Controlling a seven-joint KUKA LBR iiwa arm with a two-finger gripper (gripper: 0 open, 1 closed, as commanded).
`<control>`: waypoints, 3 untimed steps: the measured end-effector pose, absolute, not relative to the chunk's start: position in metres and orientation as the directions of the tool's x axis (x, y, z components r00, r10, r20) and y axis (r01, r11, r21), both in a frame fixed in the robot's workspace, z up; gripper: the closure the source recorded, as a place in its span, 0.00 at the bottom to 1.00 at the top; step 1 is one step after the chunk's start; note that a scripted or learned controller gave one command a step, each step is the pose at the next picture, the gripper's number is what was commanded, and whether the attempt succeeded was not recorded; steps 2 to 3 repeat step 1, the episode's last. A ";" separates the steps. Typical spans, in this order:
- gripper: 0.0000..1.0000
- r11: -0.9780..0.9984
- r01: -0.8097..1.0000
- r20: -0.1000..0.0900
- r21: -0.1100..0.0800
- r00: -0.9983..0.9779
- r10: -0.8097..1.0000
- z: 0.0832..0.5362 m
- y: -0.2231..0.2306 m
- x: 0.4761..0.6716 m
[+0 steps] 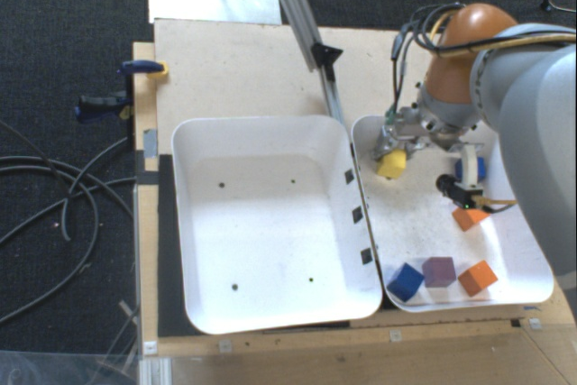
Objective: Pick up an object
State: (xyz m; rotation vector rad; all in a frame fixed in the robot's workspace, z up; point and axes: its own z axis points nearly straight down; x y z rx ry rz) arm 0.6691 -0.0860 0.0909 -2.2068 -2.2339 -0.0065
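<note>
- Where the arm reaches into the right bin (518, 284), I see the end effector (394, 151) at the far-left corner, clenched on a yellow object (391, 164) that sits between its fingers.
- Near the front wall lie a blue cube (406, 281), a purple cube (439, 270) and an orange cube (477, 278).
- Left bin (194, 194) sits beside it on the bench (234, 68).

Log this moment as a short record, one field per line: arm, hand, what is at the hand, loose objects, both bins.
arm: grey, orange band, reaching in over the right bin
hand: low near that bin's far-left corner
at hand: yellow block directly under it; grip cannot be confirmed
loose objects: blue cube, purple cube, orange cube along the near wall; another orange piece mid-bin
left bin: white, dark specks on floor
</note>
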 end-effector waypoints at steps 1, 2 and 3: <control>1.00 0.014 1.000 0.004 0.011 -0.014 1.000 0.196 0.009 0.677; 1.00 0.014 1.000 0.004 0.011 -0.014 1.000 0.196 0.009 0.677; 1.00 0.014 1.000 0.004 0.011 -0.014 1.000 0.196 0.009 0.677</control>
